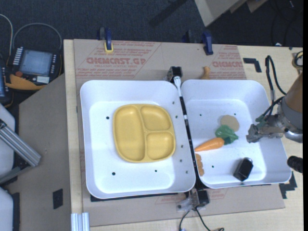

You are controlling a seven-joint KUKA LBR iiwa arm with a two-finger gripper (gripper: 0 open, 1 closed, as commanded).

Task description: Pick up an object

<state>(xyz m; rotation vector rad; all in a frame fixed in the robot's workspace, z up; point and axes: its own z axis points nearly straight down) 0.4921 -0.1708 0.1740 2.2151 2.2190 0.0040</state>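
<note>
— Where, the things worth grabbing?

— All in the right bin (211, 93). A toy carrot (214, 142) with orange body and green leafy top, lying near the middle of that bin's floor, tip toward the divider. Just beyond the carrot's green top, a pale tan round piece (230, 123), touching or nearly touching the leaves. Nearer the front rim than the carrot, a small black block (243, 169), tilted, well apart from the carrot. Against the divider wall, in front of the carrot's tip, a small orange scrap (198, 163).

— And the gripper?

— Over the right side of the right bin, gripper (255, 133) just beside the carrot's leafy end, apart from it. Nothing seen between the fingers. Released or clenched: cannot tell, too blurred.

— The left bin?

— Left bin (91, 129) across the divider from the carrot, carrying a yellow divided plate (143, 132) with three compartments, lying flat at the centre.
</note>
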